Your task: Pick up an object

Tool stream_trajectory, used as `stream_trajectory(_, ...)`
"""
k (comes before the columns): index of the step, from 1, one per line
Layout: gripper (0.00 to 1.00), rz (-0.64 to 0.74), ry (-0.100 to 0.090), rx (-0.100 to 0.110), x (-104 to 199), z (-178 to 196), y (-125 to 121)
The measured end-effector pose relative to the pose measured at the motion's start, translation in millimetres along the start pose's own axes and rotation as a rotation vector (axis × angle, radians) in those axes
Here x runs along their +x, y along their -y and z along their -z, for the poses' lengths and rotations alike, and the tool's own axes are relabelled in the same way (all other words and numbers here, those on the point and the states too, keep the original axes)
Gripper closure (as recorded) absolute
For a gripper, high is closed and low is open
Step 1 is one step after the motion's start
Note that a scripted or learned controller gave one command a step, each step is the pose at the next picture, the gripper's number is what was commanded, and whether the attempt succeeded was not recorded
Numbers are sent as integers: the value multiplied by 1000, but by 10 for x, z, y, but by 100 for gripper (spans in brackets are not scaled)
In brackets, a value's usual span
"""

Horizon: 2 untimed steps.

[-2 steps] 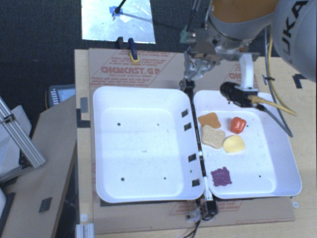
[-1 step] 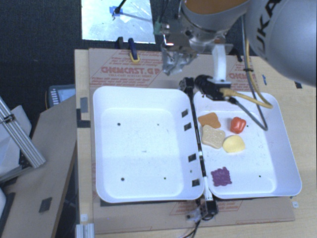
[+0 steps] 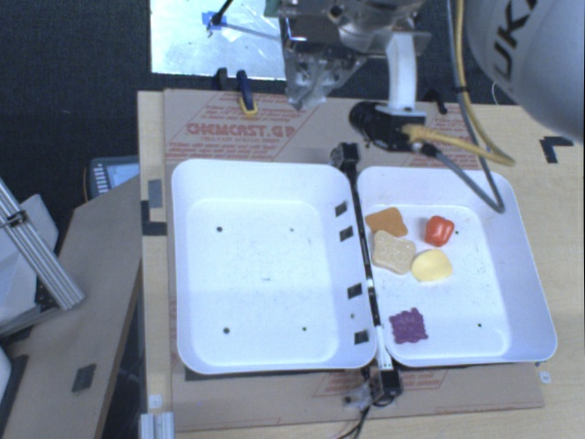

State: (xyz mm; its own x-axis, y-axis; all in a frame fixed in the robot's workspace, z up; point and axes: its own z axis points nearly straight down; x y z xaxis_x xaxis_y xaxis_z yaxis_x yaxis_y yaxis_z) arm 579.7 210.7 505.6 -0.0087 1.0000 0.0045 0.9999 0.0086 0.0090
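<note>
Gripper hangs over table's far edge, jaws' state unclear. Orange, red, tan, yellow, purple toy pieces cluster in right white bin, nearer the front edge.

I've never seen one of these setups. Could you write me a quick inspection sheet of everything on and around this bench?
Surface: bench bearing a left bin and a right bin, side by side.
Job's things: in the right bin, orange piece, red piece, tan slice, yellow piece, purple cluster.
Clutter: clamp at the bench's far edge.
Grippers: end effector above the far edge, holding nothing.
Cables: yellow cable and grey hose over the right bin's far corner.
Surroundings: aluminium rail at left.
</note>
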Motion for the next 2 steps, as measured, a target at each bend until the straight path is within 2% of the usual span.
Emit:
stream_trajectory(1,100,2,0,5,269,331,730)
stream_trajectory(2,0,-4,3,7,245,300,699)
